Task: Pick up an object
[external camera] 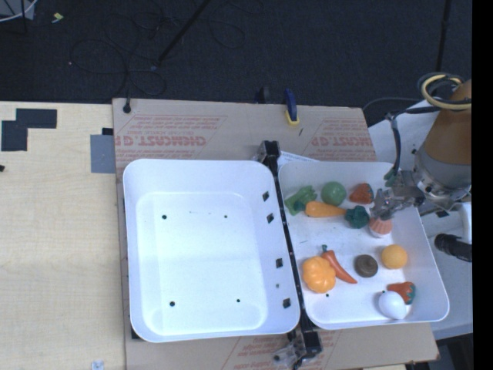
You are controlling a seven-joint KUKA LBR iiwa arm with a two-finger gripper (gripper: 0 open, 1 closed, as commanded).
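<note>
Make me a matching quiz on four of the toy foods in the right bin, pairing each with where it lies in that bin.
Things:
1. white egg
2. green ball
3. brown disc
4. orange pumpkin

Places:
A. far side, above the yellow carrot
B. near right corner
C. near the divider, touching the red chilli
D. just left of the orange ball

Pairs: 1-B, 2-A, 3-D, 4-C

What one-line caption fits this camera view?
Gripper low over a small pink item in the right bin, among toy produce; left bin beside it.
</note>
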